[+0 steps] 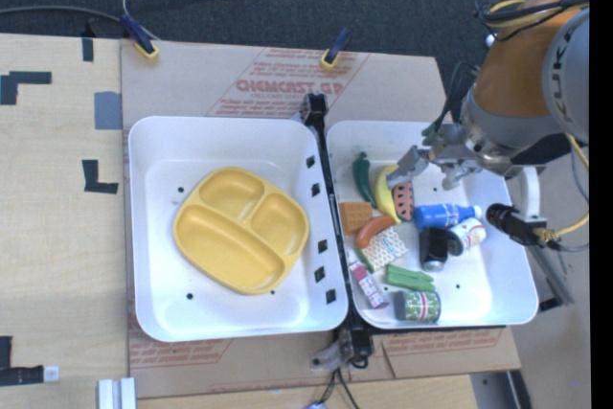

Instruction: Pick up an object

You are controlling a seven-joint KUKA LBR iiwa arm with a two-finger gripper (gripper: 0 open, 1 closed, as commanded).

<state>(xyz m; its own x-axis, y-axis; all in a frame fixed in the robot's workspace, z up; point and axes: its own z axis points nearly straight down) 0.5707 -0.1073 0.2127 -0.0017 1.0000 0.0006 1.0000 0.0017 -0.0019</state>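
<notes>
From my camera above, I see two white bins [144, 235] side by side, so toys stay together. One yellow plate [241, 228] fills the left bin. At three o'clock lie about ten toys, like one blue bottle [442, 215]. My gripper [436, 163] hovers above them; I cannot tell its grip.
</notes>
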